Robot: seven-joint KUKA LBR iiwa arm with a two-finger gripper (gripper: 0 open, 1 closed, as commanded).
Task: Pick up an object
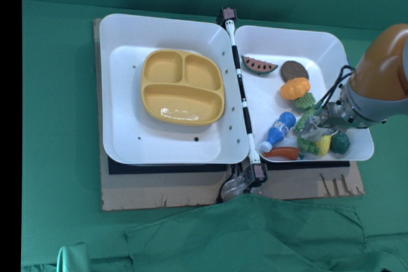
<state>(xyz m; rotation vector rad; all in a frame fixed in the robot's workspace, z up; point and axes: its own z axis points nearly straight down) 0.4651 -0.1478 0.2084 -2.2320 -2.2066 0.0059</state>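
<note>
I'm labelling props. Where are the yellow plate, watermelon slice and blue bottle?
yellow plate point(183, 87), camera view, divider ridge at its middle.
watermelon slice point(259, 65), camera view, red flesh.
blue bottle point(280, 128), camera view, blue body.

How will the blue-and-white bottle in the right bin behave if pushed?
The blue-and-white bottle lies on its side and looks rounded, so it will likely roll rather than slide. It looks like smooth, stiff plastic, probably light and slippery. The red sausage beside it may block it.

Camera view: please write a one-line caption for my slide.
Gripper low among toy foods in the right bin; yellow divided plate in the left bin.
</note>
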